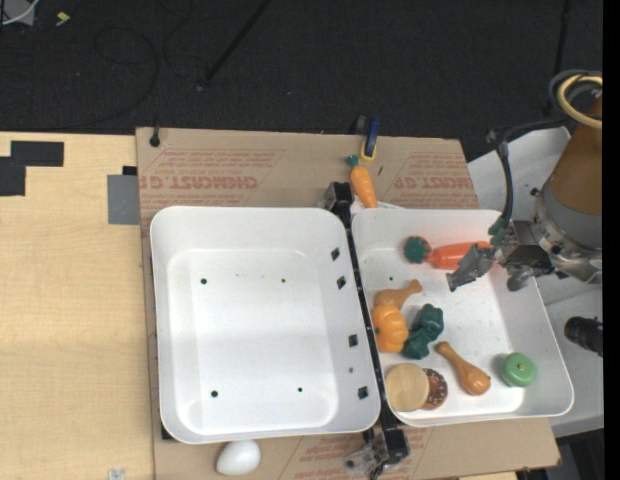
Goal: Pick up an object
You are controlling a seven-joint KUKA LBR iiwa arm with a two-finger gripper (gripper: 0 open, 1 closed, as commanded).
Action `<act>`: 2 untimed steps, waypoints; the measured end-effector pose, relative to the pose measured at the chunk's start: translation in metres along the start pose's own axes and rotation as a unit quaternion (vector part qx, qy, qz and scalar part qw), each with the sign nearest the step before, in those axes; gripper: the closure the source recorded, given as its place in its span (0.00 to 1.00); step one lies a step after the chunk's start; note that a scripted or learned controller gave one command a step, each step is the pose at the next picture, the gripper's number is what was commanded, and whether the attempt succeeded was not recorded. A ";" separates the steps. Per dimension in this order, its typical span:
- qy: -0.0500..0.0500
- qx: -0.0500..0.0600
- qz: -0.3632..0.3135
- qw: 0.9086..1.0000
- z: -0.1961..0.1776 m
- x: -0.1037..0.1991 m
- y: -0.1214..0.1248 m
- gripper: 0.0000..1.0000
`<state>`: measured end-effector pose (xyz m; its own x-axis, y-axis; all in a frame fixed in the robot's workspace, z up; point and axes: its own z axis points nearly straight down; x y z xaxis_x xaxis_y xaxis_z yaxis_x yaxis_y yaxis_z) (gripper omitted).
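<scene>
Nearest the lens, low in frame, the right bin (550,393) holds the candidates; the left bin (190,258) sits beside it. Gripper (495,268), fingers apart, hovers by the orange-red piece (452,256) at right-centre. Judgement: descend squarely, avoiding the teal ball (418,250) and bin wall.

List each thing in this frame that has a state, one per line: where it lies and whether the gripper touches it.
gripper: over the right bin, holding nothing visible
orange-red piece: in right bin, beside the gripper
teal ball: loose in right bin
orange toys: lying, untouched
dark green toy: lying, untouched
brown pin: lying flat
green round toy: near the bin's right corner
white egg: outside the bins
left bin: holds no objects
</scene>
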<state>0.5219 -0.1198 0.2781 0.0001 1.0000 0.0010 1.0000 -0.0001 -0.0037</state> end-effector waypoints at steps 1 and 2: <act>0.001 0.002 -0.003 1.000 0.096 0.065 0.051 0.00; 0.001 -0.003 -0.004 1.000 0.090 0.158 0.125 0.00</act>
<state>0.6468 0.0381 0.1875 -0.0083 1.0000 0.0025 1.0000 0.0083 0.0031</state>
